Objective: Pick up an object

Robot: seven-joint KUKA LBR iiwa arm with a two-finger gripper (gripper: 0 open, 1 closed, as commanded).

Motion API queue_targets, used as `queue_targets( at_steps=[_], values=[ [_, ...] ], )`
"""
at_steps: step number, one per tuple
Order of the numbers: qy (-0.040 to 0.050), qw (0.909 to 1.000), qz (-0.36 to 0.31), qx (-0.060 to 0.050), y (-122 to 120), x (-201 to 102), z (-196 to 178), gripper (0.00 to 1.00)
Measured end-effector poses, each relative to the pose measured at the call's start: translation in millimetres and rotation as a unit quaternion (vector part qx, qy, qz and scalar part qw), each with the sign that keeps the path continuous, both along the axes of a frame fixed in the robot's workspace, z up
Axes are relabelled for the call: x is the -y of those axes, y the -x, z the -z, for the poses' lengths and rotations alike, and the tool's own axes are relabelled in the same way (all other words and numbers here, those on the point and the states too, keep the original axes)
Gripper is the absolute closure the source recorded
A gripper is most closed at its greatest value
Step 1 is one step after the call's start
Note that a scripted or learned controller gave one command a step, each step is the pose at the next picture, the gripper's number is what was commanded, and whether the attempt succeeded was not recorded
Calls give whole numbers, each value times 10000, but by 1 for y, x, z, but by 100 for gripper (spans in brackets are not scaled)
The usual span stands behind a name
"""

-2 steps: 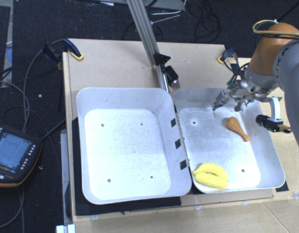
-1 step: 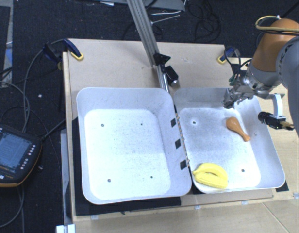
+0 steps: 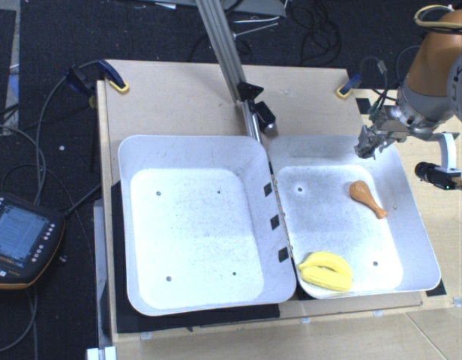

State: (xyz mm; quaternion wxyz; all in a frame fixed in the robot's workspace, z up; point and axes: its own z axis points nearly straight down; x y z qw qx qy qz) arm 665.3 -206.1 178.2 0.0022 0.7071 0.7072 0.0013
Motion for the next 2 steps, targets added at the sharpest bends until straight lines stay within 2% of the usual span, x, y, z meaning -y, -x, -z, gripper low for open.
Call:
queue_targets(
  at_steps=[1,2],
  values=[
    [1,10000,-2,3,-10,1,-58,100],
    [-5,10000,-1,-17,-10,1,-74,100]
  ],
)
